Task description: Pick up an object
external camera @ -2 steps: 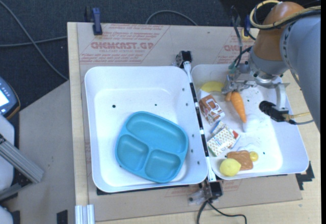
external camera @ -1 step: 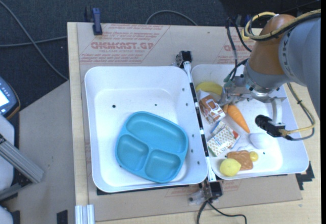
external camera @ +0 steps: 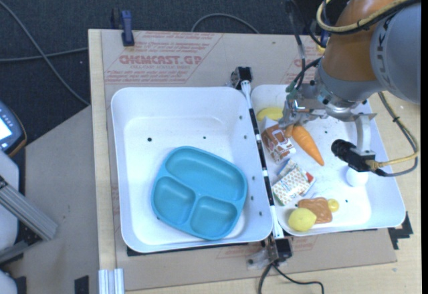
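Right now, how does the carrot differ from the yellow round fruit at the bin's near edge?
The carrot is orange, the fruit yellow. The carrot is long and tapered; the fruit is round. The carrot lies beside the gripper; the fruit lies apart from it. Both lie in the same bin.

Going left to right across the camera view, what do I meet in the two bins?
Left bin: blue tray → right bin: snack packet → carrot → white ball. The other small items in the right bin overlap these in the order, so they are left out.
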Robot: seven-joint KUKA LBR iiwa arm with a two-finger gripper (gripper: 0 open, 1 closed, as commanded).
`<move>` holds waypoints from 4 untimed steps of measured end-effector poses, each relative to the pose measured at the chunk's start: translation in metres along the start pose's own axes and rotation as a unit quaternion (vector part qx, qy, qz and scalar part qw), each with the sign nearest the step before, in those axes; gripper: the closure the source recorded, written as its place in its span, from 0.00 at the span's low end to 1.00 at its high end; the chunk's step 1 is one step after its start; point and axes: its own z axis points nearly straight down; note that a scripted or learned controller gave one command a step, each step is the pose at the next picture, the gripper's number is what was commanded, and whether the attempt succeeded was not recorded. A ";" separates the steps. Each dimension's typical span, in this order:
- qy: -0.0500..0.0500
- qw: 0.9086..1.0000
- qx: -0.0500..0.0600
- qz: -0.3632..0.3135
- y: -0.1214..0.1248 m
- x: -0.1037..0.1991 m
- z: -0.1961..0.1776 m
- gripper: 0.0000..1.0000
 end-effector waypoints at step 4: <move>0.001 1.000 0.006 0.004 -0.084 -0.059 0.105 0.00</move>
